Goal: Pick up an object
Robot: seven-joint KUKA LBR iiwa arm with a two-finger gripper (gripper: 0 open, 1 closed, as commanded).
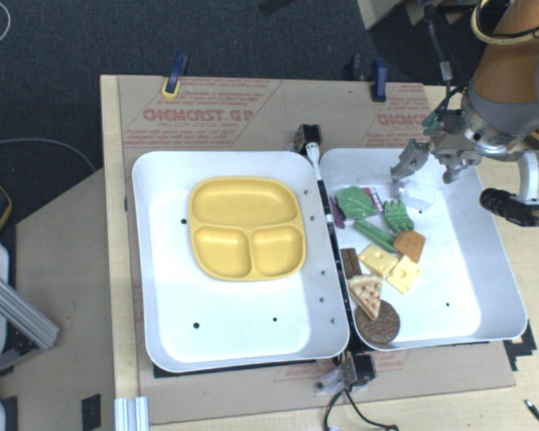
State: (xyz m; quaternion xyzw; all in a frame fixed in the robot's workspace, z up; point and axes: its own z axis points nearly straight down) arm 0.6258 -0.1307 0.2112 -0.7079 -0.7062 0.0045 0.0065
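arm: enters from right, orange band above wrist | claw (428, 162): pointing down, fingers spread, nothing between

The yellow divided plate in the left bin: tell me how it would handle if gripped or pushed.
The yellow divided plate looks like stiff moulded plastic, so it would probably keep its shape. It lies flat and wide in the left bin, so tipping or rolling seems unlikely; a push would likely slide it. Its low rounded rim may give the gripper little purchase.

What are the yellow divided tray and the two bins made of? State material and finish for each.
Yellow divided tray: likely moulded plastic, smooth, semi-gloss; soft highlights on rounded compartment rims. Left bin and right bin: probably thin formed plastic, glossy white, with rounded corners; painted metal cannot be excluded.
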